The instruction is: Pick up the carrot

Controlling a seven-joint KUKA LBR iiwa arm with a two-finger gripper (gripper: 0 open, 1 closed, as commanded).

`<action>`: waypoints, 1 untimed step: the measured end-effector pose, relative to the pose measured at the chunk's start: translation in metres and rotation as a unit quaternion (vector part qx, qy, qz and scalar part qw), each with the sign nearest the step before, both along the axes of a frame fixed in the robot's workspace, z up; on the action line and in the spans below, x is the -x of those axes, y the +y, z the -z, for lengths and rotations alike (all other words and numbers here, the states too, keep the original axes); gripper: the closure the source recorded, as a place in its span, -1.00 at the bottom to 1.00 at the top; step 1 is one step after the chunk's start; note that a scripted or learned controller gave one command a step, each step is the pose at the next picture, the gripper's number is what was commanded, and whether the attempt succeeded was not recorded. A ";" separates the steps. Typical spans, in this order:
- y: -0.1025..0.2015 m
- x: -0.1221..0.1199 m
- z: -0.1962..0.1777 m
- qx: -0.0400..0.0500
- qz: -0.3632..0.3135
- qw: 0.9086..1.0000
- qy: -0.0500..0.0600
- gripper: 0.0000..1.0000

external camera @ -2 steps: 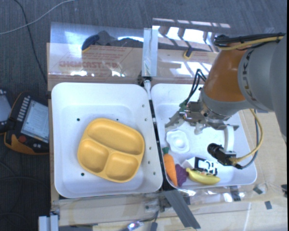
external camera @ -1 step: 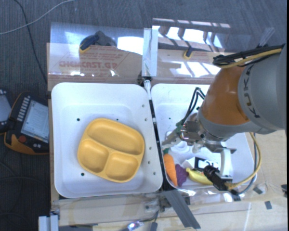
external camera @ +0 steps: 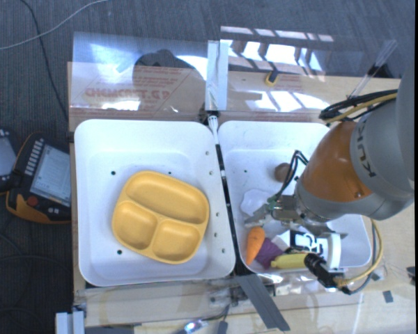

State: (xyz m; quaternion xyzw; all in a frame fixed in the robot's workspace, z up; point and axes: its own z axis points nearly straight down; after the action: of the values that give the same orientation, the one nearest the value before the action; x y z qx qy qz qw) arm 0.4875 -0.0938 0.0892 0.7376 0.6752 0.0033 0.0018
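Carrot (external camera: 254,242) lies near the right bin's (external camera: 251,141) near-left wall, crowded by a purple item (external camera: 267,254); whether the jaws are apart cannot be told.

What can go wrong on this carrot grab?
1. The carrot lies against a purple item and a yellow one, so the tool may catch those instead.
2. It sits close to the right bin's wall, which could block a finger.
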 end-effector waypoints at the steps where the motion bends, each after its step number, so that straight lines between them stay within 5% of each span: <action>1: 0.002 -0.003 -0.008 -0.001 -0.001 1.000 -0.002 1.00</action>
State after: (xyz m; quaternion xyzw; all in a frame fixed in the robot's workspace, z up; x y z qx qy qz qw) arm 0.4905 -0.0918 0.0976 0.7370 0.6759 0.0054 0.0024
